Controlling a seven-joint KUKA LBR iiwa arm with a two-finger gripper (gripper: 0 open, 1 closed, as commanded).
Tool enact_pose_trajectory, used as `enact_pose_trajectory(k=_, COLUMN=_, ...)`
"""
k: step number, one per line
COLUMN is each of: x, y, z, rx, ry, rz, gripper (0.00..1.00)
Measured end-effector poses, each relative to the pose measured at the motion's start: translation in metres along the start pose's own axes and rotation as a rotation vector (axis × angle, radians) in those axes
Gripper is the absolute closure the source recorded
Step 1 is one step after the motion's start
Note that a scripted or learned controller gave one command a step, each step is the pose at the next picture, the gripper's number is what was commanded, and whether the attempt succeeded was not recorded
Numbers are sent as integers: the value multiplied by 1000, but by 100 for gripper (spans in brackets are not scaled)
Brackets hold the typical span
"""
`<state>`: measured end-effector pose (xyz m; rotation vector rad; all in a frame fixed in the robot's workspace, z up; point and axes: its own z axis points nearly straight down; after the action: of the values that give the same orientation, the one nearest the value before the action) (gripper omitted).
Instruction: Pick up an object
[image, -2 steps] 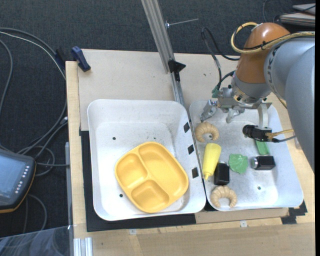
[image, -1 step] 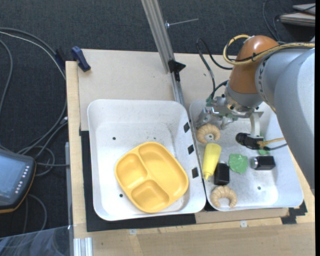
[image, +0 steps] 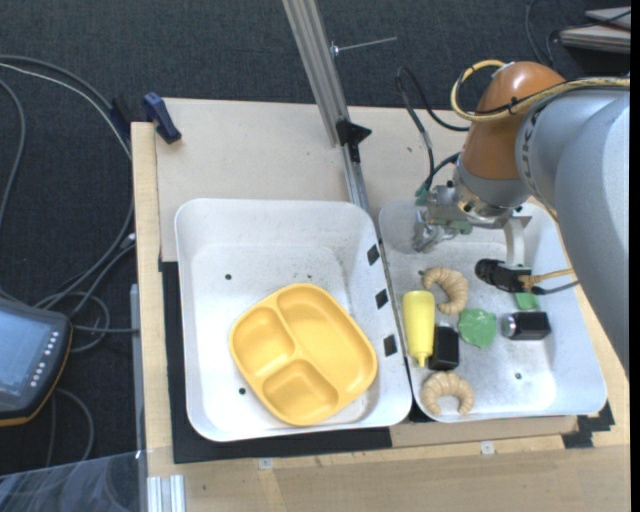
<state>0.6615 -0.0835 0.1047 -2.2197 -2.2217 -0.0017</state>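
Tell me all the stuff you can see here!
bins: 2, white, side by side on the bench
tray: 1, yellow with three sections, in the left bin
croissants: 2, tan, right bin, one near the middle and one at the front edge
bottle: 1, yellow, right bin by the divider
black block: 1, black, beside the bottle
green lump: 1, green, middle of the right bin
cylinder: 1, black and silver, right of the green lump
clamp: 1, blue, back left bench corner
pole: 1, silver, slanting behind the bins
tablet: 1, dark with orange edge, floor at left
arm: 1, grey with orange band, from the right
gripper: 1, metal, over the back of the right bin
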Motion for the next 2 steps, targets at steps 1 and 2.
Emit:
enact_pose_trajectory(k=1, x=3, y=-2, z=-64, rx=-7, ry=-2, rz=0, gripper=100)
enact_pose_trajectory(k=2, x=1, y=-5, z=-110, rx=-7, ry=-2, rz=0, gripper=100)
